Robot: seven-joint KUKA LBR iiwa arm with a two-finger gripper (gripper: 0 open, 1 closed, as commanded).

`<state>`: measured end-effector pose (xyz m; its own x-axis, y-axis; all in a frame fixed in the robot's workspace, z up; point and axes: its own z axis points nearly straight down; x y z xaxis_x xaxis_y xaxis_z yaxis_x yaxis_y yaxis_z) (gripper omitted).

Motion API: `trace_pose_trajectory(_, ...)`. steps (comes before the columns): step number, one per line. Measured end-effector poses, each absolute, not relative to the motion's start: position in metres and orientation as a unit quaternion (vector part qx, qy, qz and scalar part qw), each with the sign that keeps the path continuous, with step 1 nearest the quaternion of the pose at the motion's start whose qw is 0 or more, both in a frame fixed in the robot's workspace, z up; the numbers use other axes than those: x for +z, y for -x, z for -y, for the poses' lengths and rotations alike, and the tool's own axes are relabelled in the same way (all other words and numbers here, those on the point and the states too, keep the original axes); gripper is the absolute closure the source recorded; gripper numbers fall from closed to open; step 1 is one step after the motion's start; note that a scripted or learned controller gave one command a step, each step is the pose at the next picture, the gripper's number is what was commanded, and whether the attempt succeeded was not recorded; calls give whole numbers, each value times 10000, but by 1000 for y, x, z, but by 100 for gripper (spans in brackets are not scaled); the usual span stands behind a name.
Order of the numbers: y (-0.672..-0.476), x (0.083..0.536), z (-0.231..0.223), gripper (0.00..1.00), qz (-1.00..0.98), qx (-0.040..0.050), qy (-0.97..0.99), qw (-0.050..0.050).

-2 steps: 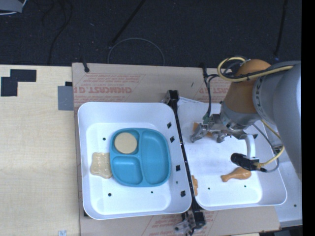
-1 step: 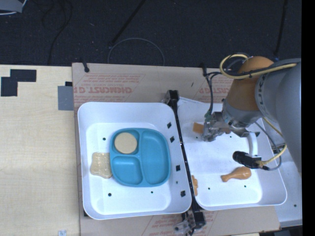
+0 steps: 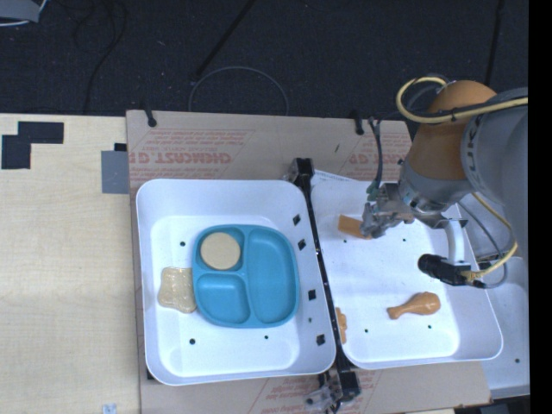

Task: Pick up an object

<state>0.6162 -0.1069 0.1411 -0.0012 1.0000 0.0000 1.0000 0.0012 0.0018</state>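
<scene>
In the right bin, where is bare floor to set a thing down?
In the right bin, bare floor lies in the middle, between the orange piece under the pincer and the drumstick. The left bin is crowded by the blue tray.

My arm (image 3: 496, 158) is grey with an orange band (image 3: 444, 141), yellow cable looped above, black cable below.

There are 2 white bins: the left bin (image 3: 164, 335) and the right bin (image 3: 414, 343). There is 1 blue divided plate (image 3: 259, 287) (3 compartments), 1 round tan cookie (image 3: 220, 250), 1 pale cracker-like piece (image 3: 177, 289), 1 drumstick (image 3: 415, 305), 1 orange wedge (image 3: 349, 226) and 1 small orange piece (image 3: 341, 324).
</scene>
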Motion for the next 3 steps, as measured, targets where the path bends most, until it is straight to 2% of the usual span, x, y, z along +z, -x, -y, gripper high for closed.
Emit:
trace_pose_trajectory(1,-622,185,109,100,-7072,7,-7070,8)
trace_pose_trajectory(2,-618,235,117,100,-7069,7,-7073,14)
trace_pose_trajectory(3,-601,231,77,100,-7081,-9,-7061,-22)
